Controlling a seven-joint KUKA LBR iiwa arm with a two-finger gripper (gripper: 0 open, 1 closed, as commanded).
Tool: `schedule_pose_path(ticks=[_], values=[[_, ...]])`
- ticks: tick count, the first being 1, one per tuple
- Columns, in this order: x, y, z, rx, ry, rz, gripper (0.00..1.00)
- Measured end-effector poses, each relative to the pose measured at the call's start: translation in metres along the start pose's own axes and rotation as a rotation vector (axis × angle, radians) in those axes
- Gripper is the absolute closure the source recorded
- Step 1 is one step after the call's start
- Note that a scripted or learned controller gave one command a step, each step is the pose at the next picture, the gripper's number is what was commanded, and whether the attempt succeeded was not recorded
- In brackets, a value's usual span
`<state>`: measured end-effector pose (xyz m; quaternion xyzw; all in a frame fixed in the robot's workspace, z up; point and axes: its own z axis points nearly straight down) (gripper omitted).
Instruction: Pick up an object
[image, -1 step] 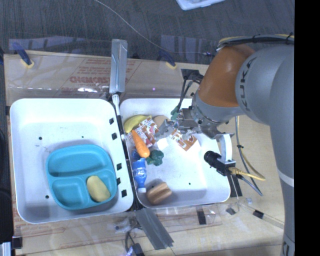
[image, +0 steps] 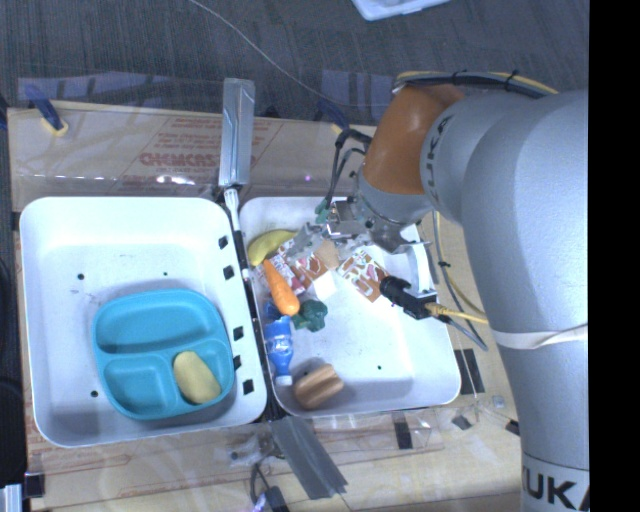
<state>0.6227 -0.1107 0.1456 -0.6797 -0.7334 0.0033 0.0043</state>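
Note:
The right bin (image: 420, 375) holds a yellow banana (image: 268, 244), an orange carrot (image: 281, 287), a green broccoli piece (image: 312, 315), a blue-labelled bottle (image: 279, 346), a brown bread roll (image: 317, 385) and colourful snack packets (image: 360, 272). My gripper (image: 330, 228) reaches down over the bin's back part, just above the packets and right of the banana. The wrist and its orange band cover the spot where the gripper meets the items.
The left bin (image: 60, 260) holds a blue divided tray (image: 150, 330) with a yellow potato-like item (image: 197, 376) in its front compartment. A metal divider bar (image: 236, 135) stands between the bins at the back. The big grey arm (image: 520, 220) covers the right side.

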Motion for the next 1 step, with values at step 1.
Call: schedule_pose_path(ticks=[1], values=[[0.0090,0.0049,0.0478,-0.021,-0.004,0.067,0.00]])
